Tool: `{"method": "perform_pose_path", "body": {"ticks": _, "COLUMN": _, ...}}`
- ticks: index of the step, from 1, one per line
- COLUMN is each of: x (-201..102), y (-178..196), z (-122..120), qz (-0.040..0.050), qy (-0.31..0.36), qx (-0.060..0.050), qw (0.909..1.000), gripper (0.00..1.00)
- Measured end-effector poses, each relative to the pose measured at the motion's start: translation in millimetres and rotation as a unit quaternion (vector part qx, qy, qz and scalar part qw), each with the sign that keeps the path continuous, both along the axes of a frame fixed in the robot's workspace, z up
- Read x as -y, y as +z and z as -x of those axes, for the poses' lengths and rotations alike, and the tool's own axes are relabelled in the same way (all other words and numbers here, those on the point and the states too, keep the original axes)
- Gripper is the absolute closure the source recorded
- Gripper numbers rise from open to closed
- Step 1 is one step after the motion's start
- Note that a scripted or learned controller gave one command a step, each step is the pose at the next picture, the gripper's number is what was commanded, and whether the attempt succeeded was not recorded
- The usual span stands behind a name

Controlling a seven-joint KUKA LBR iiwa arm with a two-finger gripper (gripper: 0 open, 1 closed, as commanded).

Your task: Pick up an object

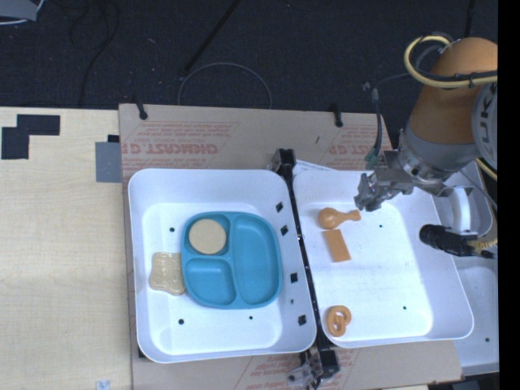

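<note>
The grey arm with its orange band enters from three o'clock, and its dark two-finger gripper (372, 195) hangs over the upper part of the right shallow white plastic bin (443, 299). Whether anything sits in its grasp cannot be told from this slant.

Just at eight o'clock of the gripper lies a small orange pear-shaped toy (336, 216), and just below that, at six o'clock, a flat orange rectangular block (336, 245). An orange pretzel-shaped piece (338, 319) rests near the bin's bottom-left corner.

The left shallow white plastic bin (154, 189) holds a blue three-compartment plastic tray (244, 262). A round tan cookie-like disc (206, 236) sits in the tray's upper-left compartment. A pale yellow, rough-edged flat piece (166, 272) lies at nine o'clock of the tray, touching its edge.
</note>
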State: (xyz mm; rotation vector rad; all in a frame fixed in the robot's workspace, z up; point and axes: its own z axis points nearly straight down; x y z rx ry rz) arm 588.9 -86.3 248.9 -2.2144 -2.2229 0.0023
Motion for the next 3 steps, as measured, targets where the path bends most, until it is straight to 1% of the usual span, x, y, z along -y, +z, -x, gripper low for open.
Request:
{"method": "perform_pose_path", "body": {"ticks": 1, "x": -42, "y": -2, "z": -3, "qz": 0.0002, "qy": 0.000, "qx": 0.000, "qw": 1.0000, "gripper": 1.00}}
{"method": "perform_pose_path", "body": {"ticks": 2, "x": -96, "y": -8, "z": 1, "qz": 0.0003, "qy": 0.000, "qx": 0.000, "qw": 1.0000, "gripper": 1.00}}
{"method": "perform_pose_path", "body": {"ticks": 3, "x": -154, "y": -18, "z": -1, "qz": 0.0003, "qy": 0.000, "qx": 0.000, "qw": 1.0000, "gripper": 1.00}}
